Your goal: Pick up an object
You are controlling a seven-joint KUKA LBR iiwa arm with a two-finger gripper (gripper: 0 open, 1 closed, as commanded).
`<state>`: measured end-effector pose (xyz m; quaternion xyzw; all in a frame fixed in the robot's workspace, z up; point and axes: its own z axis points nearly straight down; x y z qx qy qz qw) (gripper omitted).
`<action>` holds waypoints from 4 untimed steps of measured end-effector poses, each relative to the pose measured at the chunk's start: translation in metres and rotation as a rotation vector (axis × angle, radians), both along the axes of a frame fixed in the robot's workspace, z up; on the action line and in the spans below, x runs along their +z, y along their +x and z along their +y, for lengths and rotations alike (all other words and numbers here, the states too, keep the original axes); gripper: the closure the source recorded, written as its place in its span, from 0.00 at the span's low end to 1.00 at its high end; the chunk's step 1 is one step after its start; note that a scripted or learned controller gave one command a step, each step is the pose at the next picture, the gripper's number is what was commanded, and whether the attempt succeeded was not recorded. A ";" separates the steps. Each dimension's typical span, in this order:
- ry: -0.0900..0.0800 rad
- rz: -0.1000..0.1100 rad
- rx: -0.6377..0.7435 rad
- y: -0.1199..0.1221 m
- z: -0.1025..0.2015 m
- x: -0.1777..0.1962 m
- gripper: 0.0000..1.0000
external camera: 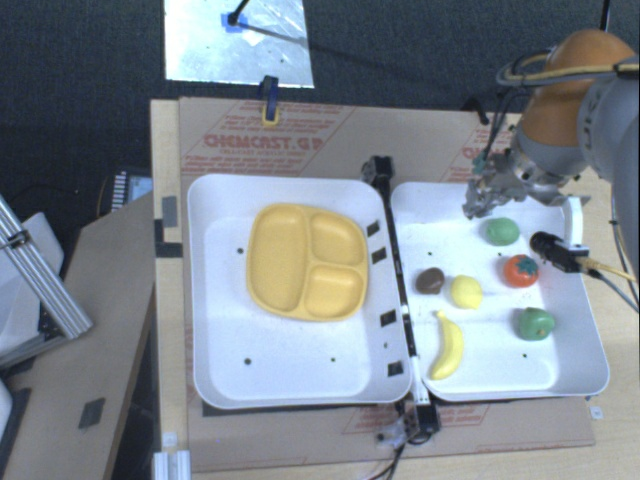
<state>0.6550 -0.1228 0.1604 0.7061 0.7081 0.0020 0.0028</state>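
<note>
The right bin (570,368) holds several toy foods: a pale green round fruit (501,231), a red tomato (520,270), a dark green pepper (535,323), a yellow lemon (466,291), a brown potato-like lump (430,280) and a yellow banana (448,347). My gripper (483,200) hangs over the far part of this bin, just left of and behind the pale green fruit. Nothing shows between its fingers.
A yellow divided plate (304,260) lies in the left bin (215,368). A black divider strip (392,268) runs between the two bins. The arm (575,98) enters from the upper right over the right bin's far corner.
</note>
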 end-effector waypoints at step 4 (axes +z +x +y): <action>0.002 0.005 0.007 -0.003 0.121 0.097 1.00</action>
